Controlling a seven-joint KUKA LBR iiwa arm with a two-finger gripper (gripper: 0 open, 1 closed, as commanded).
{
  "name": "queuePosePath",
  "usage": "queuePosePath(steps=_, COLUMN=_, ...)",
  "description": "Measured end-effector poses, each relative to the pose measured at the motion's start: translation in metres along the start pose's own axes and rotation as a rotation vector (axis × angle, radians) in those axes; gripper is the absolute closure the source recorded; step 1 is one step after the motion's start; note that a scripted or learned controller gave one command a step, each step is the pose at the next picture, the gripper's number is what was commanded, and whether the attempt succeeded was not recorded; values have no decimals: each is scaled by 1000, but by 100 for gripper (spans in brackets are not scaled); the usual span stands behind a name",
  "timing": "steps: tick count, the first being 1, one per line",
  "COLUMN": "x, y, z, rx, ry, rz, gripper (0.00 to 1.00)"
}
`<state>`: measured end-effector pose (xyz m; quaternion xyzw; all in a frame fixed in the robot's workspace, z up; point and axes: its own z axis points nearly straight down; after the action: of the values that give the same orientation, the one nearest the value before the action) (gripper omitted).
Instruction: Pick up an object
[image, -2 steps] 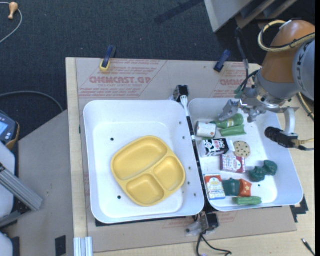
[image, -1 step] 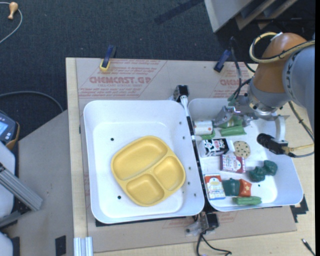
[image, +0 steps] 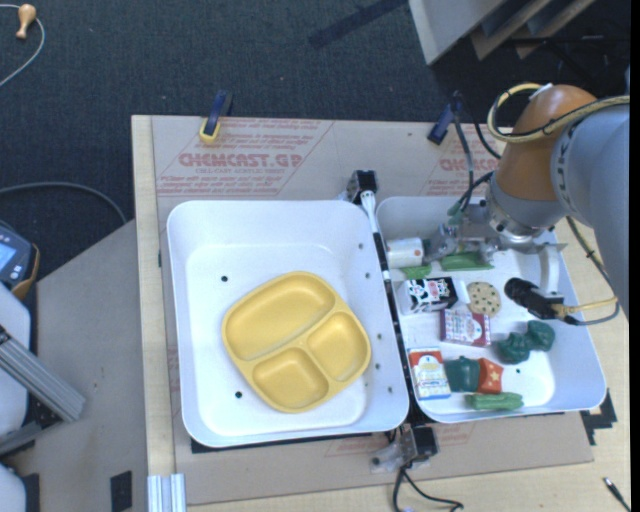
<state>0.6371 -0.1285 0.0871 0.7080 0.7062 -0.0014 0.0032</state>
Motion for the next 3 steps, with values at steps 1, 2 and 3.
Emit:
queuePosePath(steps=1, x=2, y=2, z=-12, rx=-6, ry=4, rz=0, gripper=100)
queuePosePath(steps=2, x=4, y=1, z=-76, rx=-6, ry=4, rz=-3, gripper=100)
queuePosePath(steps=3, x=3, y=3, z=-120, rx=-5, ry=4, rz=-3, gripper=100)
